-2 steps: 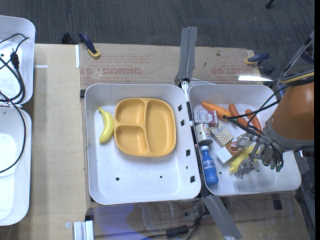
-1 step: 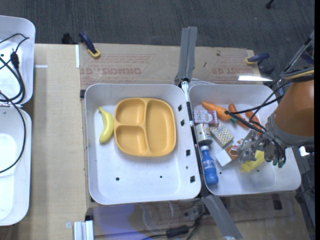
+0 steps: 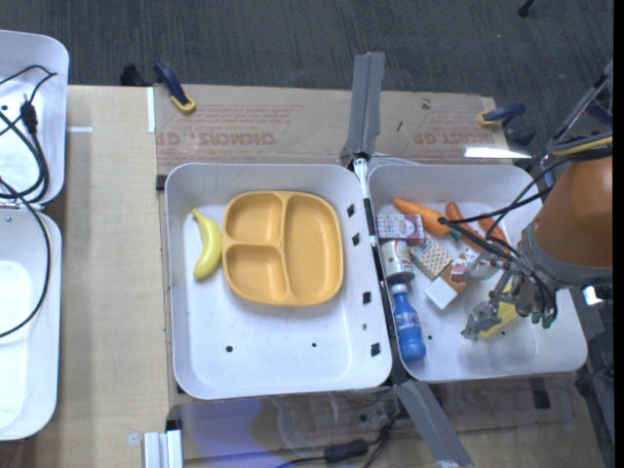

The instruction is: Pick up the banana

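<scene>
You are looking at the banana [image 3: 206,247] lying in the left bin [image 3: 195,359], curved along that bin's left wall and just beside the left edge of the yellow divided plate [image 3: 285,247], which is sitting flat in the middle of the same bin. Nothing is touching the banana; it is resting free on the white floor of the bin. Across the divider, the right bin [image 3: 556,359] is holding a clutter of things: a blue bottle [image 3: 408,325] lying against its left wall, two carrots [image 3: 421,210] near the far side, and a heap of small packets [image 3: 429,256] between them. The arm [image 3: 577,214], with its orange band, is reaching in over the right bin's right side, and the jaws [image 3: 492,318] are hanging low over that bin's floor, well apart from the banana. A yellowish object is showing at their tips, but you cannot tell what it is or whether the jaws are apart or closed on it. Both bins are sitting side by side on the table [image 3: 107,261], with a sheet of cardboard [image 3: 273,130] lying behind them.
</scene>
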Tool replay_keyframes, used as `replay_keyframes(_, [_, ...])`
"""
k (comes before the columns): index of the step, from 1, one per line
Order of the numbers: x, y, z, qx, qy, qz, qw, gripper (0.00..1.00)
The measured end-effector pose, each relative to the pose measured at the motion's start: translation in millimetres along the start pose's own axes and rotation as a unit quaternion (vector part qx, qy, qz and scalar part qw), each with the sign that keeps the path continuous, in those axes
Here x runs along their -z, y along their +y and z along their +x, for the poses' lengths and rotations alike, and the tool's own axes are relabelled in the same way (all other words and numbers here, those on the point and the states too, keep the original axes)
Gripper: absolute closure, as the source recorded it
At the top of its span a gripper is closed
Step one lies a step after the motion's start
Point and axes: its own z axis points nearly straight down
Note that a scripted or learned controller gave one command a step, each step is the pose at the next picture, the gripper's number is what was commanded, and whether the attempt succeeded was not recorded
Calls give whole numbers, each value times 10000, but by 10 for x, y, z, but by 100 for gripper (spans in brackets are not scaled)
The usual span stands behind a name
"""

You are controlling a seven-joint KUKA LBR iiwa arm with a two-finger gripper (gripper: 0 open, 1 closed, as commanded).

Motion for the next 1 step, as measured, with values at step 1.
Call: replay_keyframes(1, [211,-527,-18,76,205,23,9998,0])
